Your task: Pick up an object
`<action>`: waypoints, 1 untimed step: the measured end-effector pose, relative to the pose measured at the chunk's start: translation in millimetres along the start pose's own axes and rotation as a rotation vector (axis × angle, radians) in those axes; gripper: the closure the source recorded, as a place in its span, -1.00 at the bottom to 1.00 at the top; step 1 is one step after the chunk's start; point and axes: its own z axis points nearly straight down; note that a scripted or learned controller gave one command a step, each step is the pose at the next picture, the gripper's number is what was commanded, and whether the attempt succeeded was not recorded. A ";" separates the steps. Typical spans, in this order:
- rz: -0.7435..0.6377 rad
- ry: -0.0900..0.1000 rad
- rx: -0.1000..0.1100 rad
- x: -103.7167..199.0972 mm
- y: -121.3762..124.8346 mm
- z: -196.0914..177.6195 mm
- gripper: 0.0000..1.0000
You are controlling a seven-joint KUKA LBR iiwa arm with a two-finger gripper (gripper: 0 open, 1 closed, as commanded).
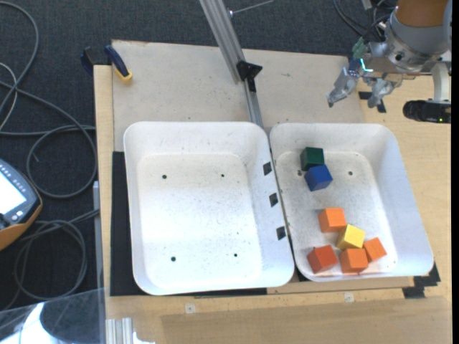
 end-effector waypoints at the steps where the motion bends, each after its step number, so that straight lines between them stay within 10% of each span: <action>1: -0.001 -0.002 -0.005 -0.2 0.5 -3.5 -1.00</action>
